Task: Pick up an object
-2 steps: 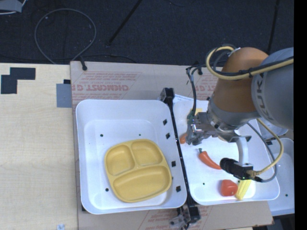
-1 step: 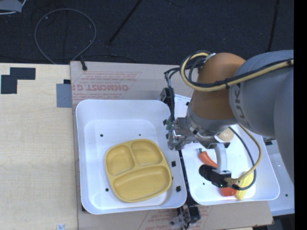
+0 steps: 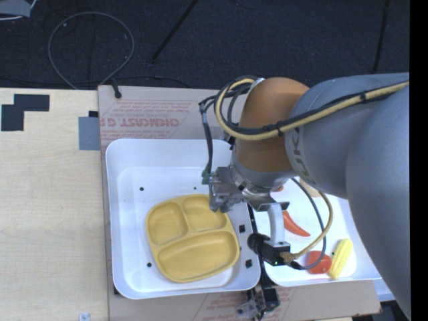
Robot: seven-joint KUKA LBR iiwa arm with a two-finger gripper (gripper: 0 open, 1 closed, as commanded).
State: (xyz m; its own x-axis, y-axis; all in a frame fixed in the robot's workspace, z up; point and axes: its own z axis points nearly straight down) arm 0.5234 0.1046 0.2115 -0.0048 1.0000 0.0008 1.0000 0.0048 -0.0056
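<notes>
Left of the gripper (image 3: 219, 201), and reaching just beneath it, a yellow divided plate (image 3: 192, 238) lies flat in the left bin (image 3: 124, 179). Its upper right rim sits directly under the gripper body. Whether the tool is released or clenched cannot be told from this angle; nothing is seen held.

Handling assessment: the plate appears to be rigid moulded plastic, light, smooth and probably slippery. Its broad flat floor offers no purchase. The raised outer rim or a divider ridge between compartments is the likely place to take hold, with one contact on each side of the wall. A rim grip at one corner would probably let the plate tilt.

Right of the gripper, in the right bin (image 3: 354, 263), lie an orange pepper-shaped toy (image 3: 295, 224), a red piece (image 3: 319, 263) and a yellow corn cob toy (image 3: 340, 258), close together and partly behind a cable.

Surface: both bins rest on a cardboard sheet (image 3: 144, 116) over a pale wooden bench (image 3: 47, 206). Beyond the bench, dark carpet (image 3: 200, 32) carries loose cables.
</notes>
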